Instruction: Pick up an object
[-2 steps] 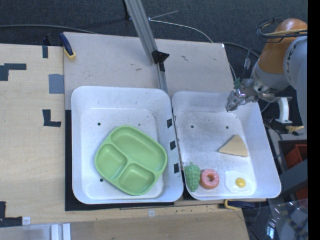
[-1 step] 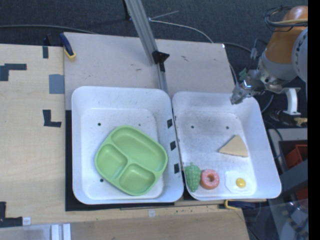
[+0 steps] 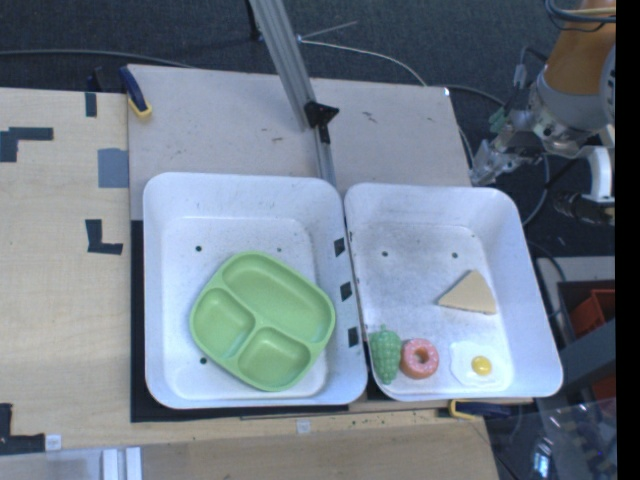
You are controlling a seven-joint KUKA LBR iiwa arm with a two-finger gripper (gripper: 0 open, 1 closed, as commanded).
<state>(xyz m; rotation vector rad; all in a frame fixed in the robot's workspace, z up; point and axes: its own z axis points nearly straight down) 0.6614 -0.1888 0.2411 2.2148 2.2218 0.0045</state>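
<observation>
Looking down on the bench, two shallow white bins are seen side by side, the left bin [image 3: 160,268] and the right bin [image 3: 520,268], their inner walls touching along the middle. One green divided plate [image 3: 262,320] is laid in the left bin, toward its near side; three compartments are counted in it, one long and two smaller. Four small things are found in the right bin, all in its near half. One tan wedge [image 3: 468,294], shaped like a slice of cheese, is set toward the right wall. Along the near wall three things are lined up: one green knobbly piece [image 3: 385,354] in the near left corner, one pink doughnut [image 3: 419,358] just beside it and seemingly touching it, and one fried egg [image 3: 479,365], white with a yellow yolk, a little apart to the right. None of these is lifted; each is resting on the bin floor.

The gripper [image 3: 492,158] is seen beyond the far right corner of the right bin, outside its rim, well apart from every object. Whether it is released or clenched cannot be told, as it is small and blurred. Nothing is seen to be grasped by it. Above it the orange band [image 3: 585,53] of the arm is seen at the upper right.

One grey metal rail [image 3: 285,43] is slanted across the far board.
</observation>
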